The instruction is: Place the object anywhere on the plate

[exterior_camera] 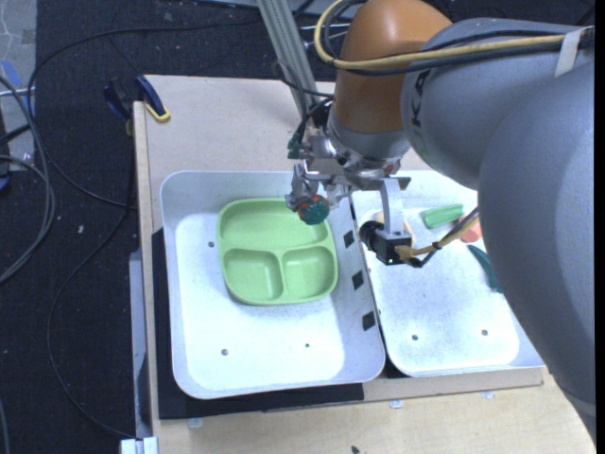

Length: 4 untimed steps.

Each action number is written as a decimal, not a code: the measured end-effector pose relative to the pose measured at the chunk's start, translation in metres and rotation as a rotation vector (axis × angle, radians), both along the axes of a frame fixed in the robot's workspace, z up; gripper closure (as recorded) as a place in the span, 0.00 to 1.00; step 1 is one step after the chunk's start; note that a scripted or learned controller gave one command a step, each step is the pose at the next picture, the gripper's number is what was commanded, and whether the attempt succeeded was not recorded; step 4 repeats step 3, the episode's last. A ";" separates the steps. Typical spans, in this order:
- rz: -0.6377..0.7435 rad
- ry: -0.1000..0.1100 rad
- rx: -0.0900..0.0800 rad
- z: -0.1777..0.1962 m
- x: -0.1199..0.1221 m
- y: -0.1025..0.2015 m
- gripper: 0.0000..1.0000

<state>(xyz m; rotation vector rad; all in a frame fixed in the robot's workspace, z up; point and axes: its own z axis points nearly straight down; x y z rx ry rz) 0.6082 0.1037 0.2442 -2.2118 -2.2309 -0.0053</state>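
A small teal object [314, 212] with a spot of red is seen clenched between the fingers [303, 195], at the far right rim of the green plate [279, 253] — whether it touches the rim or is held just above it cannot be told. The object's shape is too small and blurred to be made out. The plate, divided into three compartments, is set in the left bin [255, 348]. Much of the right bin [454, 329] is covered by the grey arm [529, 206]. Beside the arm a green piece [441, 217] is seen, and a reddish piece [470, 231] and a teal piece [484, 265] are partly cut off by the arm's edge. Both bins are borne by the table [217, 126] — a blue and yellow item [151, 97] is seen at its far left corner.
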 end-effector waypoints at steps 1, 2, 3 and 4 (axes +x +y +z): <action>-0.001 0.001 -0.001 -0.007 0.005 0.051 1.00; -0.003 0.001 -0.001 -0.007 0.034 0.089 1.00; -0.006 0.002 -0.003 -0.007 0.033 0.087 0.00; -0.006 0.002 -0.003 -0.007 0.033 0.087 0.00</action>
